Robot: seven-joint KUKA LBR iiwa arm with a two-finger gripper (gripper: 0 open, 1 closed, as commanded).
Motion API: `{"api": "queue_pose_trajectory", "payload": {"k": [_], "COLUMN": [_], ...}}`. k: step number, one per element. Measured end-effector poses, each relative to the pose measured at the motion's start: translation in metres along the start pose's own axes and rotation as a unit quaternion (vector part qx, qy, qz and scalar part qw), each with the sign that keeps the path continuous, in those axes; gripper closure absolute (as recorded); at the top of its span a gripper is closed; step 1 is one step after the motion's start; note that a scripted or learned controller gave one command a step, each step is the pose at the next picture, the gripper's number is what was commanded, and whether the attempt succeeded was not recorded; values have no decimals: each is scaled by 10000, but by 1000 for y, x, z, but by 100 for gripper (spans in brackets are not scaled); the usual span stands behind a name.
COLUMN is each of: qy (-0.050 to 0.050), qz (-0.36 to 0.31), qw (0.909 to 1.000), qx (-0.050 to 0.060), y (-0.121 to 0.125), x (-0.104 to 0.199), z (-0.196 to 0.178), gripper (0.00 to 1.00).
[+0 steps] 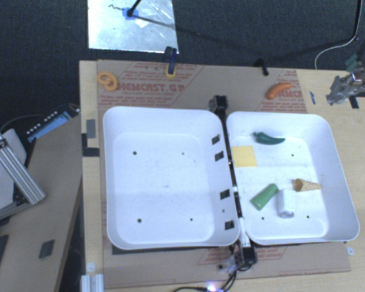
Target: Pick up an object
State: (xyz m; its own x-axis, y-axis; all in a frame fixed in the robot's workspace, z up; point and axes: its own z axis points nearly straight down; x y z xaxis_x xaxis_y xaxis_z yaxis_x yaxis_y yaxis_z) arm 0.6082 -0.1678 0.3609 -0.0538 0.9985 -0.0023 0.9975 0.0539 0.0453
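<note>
The right bin (337, 163) holds a dark green pepper (268, 139), a flat yellow square (243, 156), a light green cylinder (264, 196), a small white cylinder (285, 203) and a tan cone (306, 185). My gripper (345, 90) hangs at the far right, above the bench beyond the right bin's back corner, well away from all of these. It is small and partly cut off by the view's edge.
The left bin (115, 163) lies beside the right one, joined by a black hinge strip (229, 175). On the cardboard behind the bins lie an orange sausage shape (278, 90), a tan ring (107, 80) and a yellow clamp (170, 62). A shiny sheet (132, 17) lies farther back.
</note>
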Motion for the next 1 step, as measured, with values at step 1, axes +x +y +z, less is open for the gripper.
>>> {"api": "queue_pose_trajectory", "payload": {"k": [1], "qy": [-4], "qz": [-23], "qw": [10000], "qx": [-19], "y": [1], "x": [0], "z": [-11], "gripper": [100]}}
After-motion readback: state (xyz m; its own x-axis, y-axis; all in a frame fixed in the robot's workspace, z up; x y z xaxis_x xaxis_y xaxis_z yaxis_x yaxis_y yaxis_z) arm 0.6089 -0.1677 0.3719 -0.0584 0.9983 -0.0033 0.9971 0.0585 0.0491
